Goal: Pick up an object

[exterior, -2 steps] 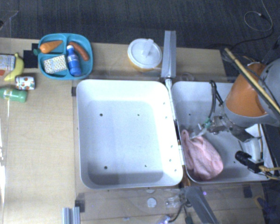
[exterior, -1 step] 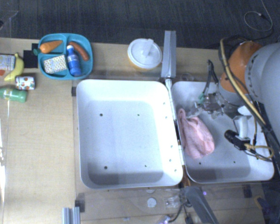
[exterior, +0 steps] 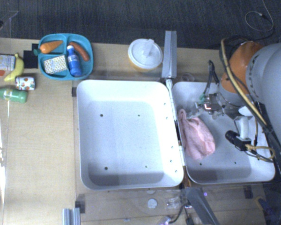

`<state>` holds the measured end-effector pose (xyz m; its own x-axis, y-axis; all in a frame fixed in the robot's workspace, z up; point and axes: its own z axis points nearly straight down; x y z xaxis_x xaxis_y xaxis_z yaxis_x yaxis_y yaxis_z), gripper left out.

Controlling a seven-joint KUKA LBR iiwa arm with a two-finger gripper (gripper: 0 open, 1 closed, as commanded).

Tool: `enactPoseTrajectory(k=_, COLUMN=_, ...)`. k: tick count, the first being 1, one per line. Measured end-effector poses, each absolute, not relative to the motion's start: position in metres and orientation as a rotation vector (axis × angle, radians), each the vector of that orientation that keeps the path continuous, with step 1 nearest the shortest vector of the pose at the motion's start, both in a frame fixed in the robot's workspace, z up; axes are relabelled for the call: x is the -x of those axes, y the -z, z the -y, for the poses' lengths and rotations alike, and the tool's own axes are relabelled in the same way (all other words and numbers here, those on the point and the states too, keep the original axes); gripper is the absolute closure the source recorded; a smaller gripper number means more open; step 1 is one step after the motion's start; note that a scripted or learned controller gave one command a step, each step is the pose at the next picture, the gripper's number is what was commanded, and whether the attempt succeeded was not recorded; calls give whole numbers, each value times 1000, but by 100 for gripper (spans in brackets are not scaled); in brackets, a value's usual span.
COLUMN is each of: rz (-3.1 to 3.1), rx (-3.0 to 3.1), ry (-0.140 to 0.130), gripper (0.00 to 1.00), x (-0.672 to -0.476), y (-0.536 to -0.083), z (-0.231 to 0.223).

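Worktop (exterior: 37,163) is carrying everything I am watching, and I am running down it by size. Arm (exterior: 271,74) is bulking in from the right, grey with its orange band, and its end effector (exterior: 210,105) is hanging over the upper part of the right bin (exterior: 225,172). I cannot tell from this slant whether it is released or clenched; cables and brackets are crowding it. The left bin (exterior: 126,135) is lying well off to its left, past the divider. Just below and slightly left of the end effector, a pink cloth (exterior: 196,136) is lying crumpled on the right bin's floor, against the left wall. I am judging it the thing to pick. Nothing is showing it lifted or gripped, so I am reckoning the grasp and the lift are both left to do. Far to the upper left, a yellow lidded cup (exterior: 145,54) and a blue tray (exterior: 86,55) of toy food are sitting outside the bins.
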<state>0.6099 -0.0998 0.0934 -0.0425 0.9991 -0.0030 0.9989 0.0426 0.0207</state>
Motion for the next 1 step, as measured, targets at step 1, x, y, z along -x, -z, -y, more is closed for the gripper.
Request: enactPoseTrajectory(k=1, rz=-2409, rx=-1986, ry=-17, gripper=0, x=-542, y=-94, z=154)
